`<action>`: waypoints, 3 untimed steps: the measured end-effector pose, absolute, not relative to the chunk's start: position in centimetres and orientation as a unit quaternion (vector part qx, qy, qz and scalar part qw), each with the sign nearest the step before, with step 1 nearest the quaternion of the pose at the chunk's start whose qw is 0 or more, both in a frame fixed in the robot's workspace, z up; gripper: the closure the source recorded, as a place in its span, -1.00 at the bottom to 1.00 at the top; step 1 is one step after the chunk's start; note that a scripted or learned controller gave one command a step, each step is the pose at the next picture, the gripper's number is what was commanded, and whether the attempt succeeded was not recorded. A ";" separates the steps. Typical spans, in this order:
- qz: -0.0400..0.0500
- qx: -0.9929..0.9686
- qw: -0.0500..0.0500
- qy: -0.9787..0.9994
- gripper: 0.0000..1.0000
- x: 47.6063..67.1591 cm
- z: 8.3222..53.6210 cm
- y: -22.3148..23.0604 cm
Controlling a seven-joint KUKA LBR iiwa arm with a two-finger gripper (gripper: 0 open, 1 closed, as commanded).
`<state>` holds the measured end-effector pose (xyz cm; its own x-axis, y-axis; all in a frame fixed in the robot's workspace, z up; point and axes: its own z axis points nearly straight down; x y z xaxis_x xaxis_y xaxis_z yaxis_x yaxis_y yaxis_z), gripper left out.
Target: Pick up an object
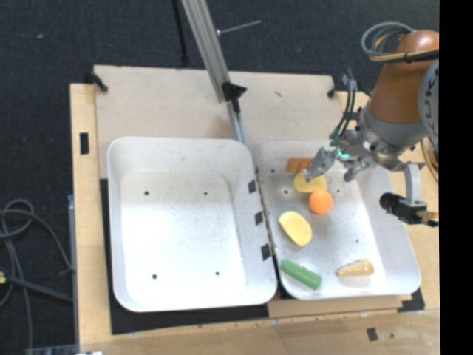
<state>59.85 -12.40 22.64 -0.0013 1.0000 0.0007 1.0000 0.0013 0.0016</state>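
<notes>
- Object candidates lie in the right bin: a pale yellow piece near the bin's far edge, an orange ball just beside it, a yellow oval piece near the centre, a green cylinder at the near-left corner, and a tan wedge near the front.
- A brown item sits behind the pale yellow piece, close to the far wall; its shape is too small to identify.
- Gripper position: above the far part of the right bin, with one finger directly over or against the pale yellow piece.
- Gripper state: the two fingers stand apart, released; nothing is seen between them.
- Left bin: plays no part in the present step.
- Judged step: approach to the pale yellow piece, before closure.
- Risk 1: the orange ball touches or nearly touches the target; a descending finger may strike it and roll it away, or both items may be pinched together.
- Risk 2: the target lies close to the far wall and the brown item; a finger may land on either and block closure.
- Risk 3: the finger appears off-centre over the target; closure may push the piece aside instead of clamping it.
</notes>
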 end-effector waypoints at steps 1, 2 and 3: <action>-0.002 0.708 -0.001 0.706 -1.00 59.5 16.4 -13.0; -0.002 0.708 0.000 0.706 -1.00 59.5 12.1 -13.5; -0.001 0.709 0.000 0.706 -1.00 59.4 10.0 -13.7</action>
<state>59.44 -13.67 10.01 0.0042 1.0000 -0.0027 1.0000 -0.0042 -0.0013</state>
